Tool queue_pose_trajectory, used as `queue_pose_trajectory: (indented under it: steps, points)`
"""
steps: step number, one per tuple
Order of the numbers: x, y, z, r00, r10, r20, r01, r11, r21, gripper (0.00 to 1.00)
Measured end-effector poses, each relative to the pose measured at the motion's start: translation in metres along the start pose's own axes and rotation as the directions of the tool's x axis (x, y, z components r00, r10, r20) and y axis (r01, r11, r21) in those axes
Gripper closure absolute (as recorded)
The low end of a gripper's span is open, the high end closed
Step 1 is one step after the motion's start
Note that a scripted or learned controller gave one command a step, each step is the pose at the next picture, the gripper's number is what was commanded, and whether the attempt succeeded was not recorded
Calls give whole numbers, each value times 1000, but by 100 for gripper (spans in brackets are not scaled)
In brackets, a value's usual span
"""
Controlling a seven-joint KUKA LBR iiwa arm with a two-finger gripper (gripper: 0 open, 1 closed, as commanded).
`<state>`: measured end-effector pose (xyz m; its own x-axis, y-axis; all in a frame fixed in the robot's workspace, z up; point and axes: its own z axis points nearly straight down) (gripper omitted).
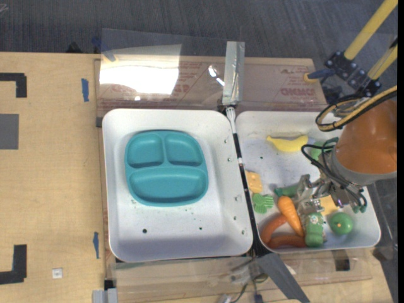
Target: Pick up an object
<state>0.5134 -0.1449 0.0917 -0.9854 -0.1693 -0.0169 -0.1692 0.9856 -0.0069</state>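
Red sausage-like food (278, 232) lay nearest the lens in the right bin (372, 235), beside a carrot (289, 212) that touched the gripper (314, 197), whose opening could not be told. A clean pick likely needed one toy isolated. Crowding it were a green piece (314, 231) and green ball (341, 223).

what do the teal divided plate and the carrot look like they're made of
The teal divided plate: probably moulded plastic, smooth with a soft sheen, one even colour, rounded compartment ridges.
The carrot: apparently toy plastic or rubber, uniform bright orange with a slight gloss; the view is too coarse to tell which.
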Motion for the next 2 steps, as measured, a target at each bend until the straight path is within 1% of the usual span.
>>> queue_pose_trajectory:
  steps: [1,2]
  points:
    - [-6,55,0,999,36,0,-36,999,-4,100]
    - [-14,25,-87,975,-220,-6,220,975,-6,100]
